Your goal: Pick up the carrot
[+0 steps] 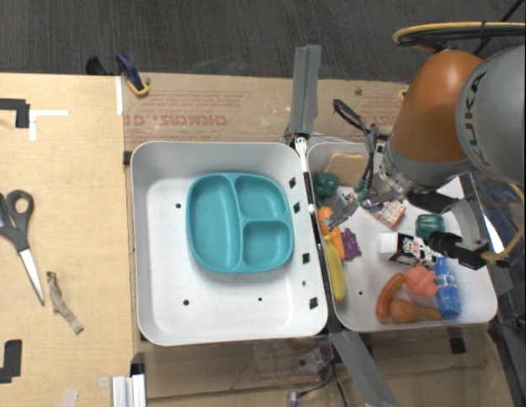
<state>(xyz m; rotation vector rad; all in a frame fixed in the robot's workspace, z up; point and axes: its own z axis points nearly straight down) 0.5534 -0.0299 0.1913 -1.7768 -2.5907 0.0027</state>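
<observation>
One carrot [387, 295], small and orange, lies near the right bin's [365, 319] front edge, touching a pink toy [421, 282].
Probably light, rigid, smooth plastic; grasp mid-body. The gripper [365, 195] hangs well apart; its finger state cannot be told.

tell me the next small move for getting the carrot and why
Probably shift the gripper slightly down the view and lower it. It hangs over the right bin near its left wall, and the carrot lies just beyond it against that wall, beside the yellow piece, not yet between the fingers.
</observation>
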